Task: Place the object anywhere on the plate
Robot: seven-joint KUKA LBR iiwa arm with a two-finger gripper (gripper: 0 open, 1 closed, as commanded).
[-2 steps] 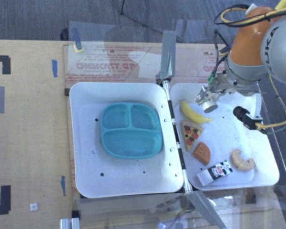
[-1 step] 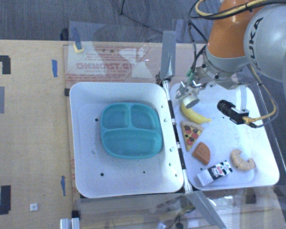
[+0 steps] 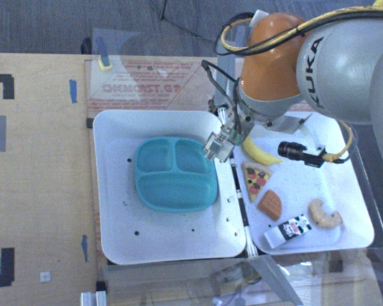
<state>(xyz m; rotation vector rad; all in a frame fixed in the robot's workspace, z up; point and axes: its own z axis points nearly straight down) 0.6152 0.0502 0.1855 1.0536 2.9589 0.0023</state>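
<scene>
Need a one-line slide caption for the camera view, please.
Gripper at the teal divided plate's right rim; banana and pizza slice in right bin.

Grey arm point(image 3: 345, 62) (black KUKA lettering) with orange band, yellow cable, metallic wrist.

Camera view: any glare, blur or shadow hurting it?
Camera view: lighting is even and soft; the plate casts only a faint shadow in the left bin; mild sheen on the orange band; the gripper looks slightly soft, the food items stay legible.

one plate point(image 3: 176, 182), two bins point(image 3: 115, 234), five foods point(image 3: 269, 204)
</scene>
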